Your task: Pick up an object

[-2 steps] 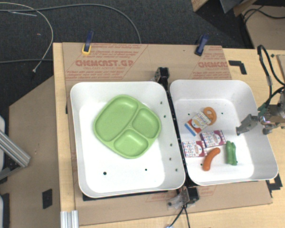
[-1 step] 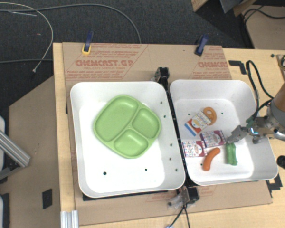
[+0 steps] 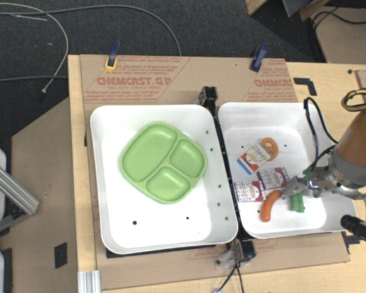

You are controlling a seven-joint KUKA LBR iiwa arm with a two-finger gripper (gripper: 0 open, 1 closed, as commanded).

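The right bin [image 3: 262, 111] holds several small items: a brown pretzel [image 3: 268, 144], a red and white packet [image 3: 253, 159], a pink and white packet [image 3: 272, 177], an orange sausage-shaped piece [image 3: 269, 206] and a small green piece [image 3: 298, 204]. My gripper [image 3: 300, 190] is low in this bin, reaching in from the right. It sits just above the green piece and right of the orange one. The view shows nothing lifted.
The left bin [image 3: 110, 163] carries a green divided plate [image 3: 163, 162]. A black divider strip [image 3: 222, 163] runs between the bins. Blue clamps [image 3: 113, 54] [image 3: 259, 57] sit at the cardboard's far edge. Black cables [image 3: 314, 127] trail along the right bin's right side.
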